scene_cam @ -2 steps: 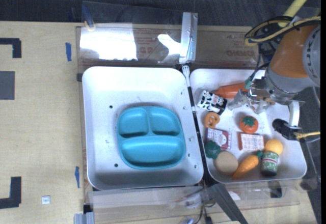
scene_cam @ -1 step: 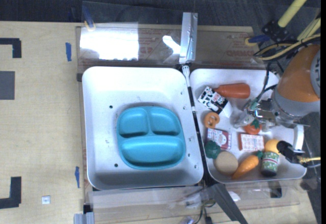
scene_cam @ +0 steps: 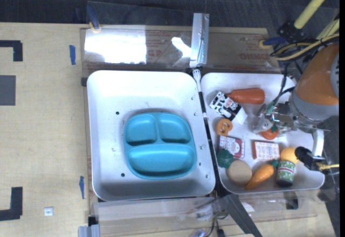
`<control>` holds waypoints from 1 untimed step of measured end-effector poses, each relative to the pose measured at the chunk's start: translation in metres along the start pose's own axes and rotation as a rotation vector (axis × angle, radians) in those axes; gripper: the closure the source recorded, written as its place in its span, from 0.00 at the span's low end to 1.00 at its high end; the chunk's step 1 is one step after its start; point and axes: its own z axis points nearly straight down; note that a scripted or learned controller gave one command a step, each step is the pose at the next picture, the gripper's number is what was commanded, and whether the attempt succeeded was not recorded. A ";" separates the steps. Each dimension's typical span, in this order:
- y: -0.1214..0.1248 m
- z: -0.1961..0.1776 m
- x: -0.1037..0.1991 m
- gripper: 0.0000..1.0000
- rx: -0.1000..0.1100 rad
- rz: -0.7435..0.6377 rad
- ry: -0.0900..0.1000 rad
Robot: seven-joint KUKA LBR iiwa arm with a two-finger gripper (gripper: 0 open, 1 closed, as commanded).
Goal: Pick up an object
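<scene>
The right bin [scene_cam: 318, 181] holds several toy foods. Among them are a red-orange sausage [scene_cam: 247, 95], a black-and-white carton [scene_cam: 223, 103], a small orange round piece [scene_cam: 224, 126], two red packets [scene_cam: 232, 146] [scene_cam: 266, 150], a beige egg shape [scene_cam: 240, 171], a carrot [scene_cam: 260, 174], a yellow lemon [scene_cam: 289, 154] and a small dark bottle [scene_cam: 285, 171]. My gripper [scene_cam: 266, 123] is low in this bin, right of centre, directly over a small red-orange item [scene_cam: 269, 134]. The gripper partly hides that item.
In the left bin [scene_cam: 102, 90] lies a blue divided tray [scene_cam: 159, 143]. A clear plastic wall stands behind the bins, with a metal post [scene_cam: 199, 39] between them. Yellow and black cables [scene_cam: 302, 42] hang at the upper right near the arm.
</scene>
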 end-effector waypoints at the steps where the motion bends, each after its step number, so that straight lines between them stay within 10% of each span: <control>1: 0.070 -0.119 0.033 1.00 0.001 0.174 0.000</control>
